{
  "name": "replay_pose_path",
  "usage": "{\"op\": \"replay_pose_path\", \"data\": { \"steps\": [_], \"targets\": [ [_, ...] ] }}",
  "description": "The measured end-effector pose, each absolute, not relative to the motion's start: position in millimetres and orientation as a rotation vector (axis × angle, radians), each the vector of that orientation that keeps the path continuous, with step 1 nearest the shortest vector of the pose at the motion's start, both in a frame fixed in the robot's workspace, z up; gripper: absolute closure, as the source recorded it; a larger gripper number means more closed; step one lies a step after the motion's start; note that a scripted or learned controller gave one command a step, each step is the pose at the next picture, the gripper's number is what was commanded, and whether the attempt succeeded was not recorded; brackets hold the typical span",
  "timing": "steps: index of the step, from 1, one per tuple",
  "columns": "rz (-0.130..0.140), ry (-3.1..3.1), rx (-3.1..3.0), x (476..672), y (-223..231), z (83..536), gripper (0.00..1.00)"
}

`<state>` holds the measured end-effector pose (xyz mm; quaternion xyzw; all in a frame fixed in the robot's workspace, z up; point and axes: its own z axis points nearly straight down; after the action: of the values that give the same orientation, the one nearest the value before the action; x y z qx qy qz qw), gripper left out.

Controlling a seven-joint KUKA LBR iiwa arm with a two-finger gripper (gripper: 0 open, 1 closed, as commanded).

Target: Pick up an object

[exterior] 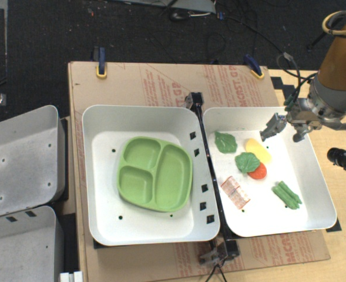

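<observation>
The right bin (pixel 313 175) holds several small items: a green leafy piece (pixel 225 141), a yellow piece (pixel 258 150), a second green leafy piece (pixel 247 161) lying against a red-orange piece (pixel 258 172), a green ridged stick (pixel 286 195) and a pink-brown wafer (pixel 235 192). My gripper (pixel 285 128) hangs over the bin's upper right part, above and to the right of the yellow piece. Its two dark fingers are spread apart, with nothing between them.
The left bin (pixel 102 216) holds a green three-compartment tray (pixel 155 174). A black divider (pixel 205 157) runs between the bins. Clamps (pixel 101 62) hold the cardboard base at the back. Spare white bins (pixel 20 157) lie off to the left.
</observation>
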<state>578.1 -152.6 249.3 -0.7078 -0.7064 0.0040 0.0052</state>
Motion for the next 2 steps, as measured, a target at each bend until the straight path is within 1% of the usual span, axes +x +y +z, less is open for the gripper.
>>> {"op": "replay_pose_path", "data": {
  "steps": [1,2],
  "targets": [
    [0.000,-2.223,-2.220,580.4,-152.0,256.7,0.00],
    [0.005,-2.217,-2.221,581.1,-157.4,194.4,0.00]
  ]
}}
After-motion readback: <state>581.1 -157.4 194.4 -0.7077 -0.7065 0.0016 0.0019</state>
